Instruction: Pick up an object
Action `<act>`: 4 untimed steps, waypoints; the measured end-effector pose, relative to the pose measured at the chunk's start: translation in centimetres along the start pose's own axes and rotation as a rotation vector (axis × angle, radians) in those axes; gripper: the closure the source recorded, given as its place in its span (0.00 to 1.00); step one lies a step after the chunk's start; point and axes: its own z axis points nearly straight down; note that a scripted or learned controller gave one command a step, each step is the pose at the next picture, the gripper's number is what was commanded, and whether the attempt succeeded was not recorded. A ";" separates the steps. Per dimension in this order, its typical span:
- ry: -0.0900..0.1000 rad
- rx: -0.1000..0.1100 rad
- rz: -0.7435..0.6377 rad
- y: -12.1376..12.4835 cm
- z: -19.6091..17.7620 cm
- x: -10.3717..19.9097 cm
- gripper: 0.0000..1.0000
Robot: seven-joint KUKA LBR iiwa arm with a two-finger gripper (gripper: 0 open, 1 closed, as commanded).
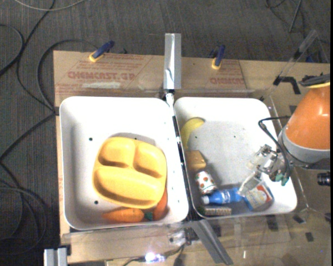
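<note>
Left bin (72, 148): yellow tray (131, 170) (over carrot (124, 215)); right bin (233, 112): bottle (223, 197).

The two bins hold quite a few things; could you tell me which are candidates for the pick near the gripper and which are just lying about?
Near the gripper, likely candidates:
- small carton
- blue bottle
- small can

Lying about, farther off:
- yellow divided tray in the left bin
- carrot
- yellow ball in the right bin
- brown block

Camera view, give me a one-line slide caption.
Arm's tool hovers over the right bin near a blue bottle; yellow tray fills the left bin.
</note>
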 end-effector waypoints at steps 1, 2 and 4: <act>-0.013 -0.002 -0.163 4.8 2.5 0.9 0.00; -0.001 -0.005 -0.173 9.7 5.6 -5.9 0.00; 0.000 -0.001 0.327 7.8 4.0 -7.4 0.00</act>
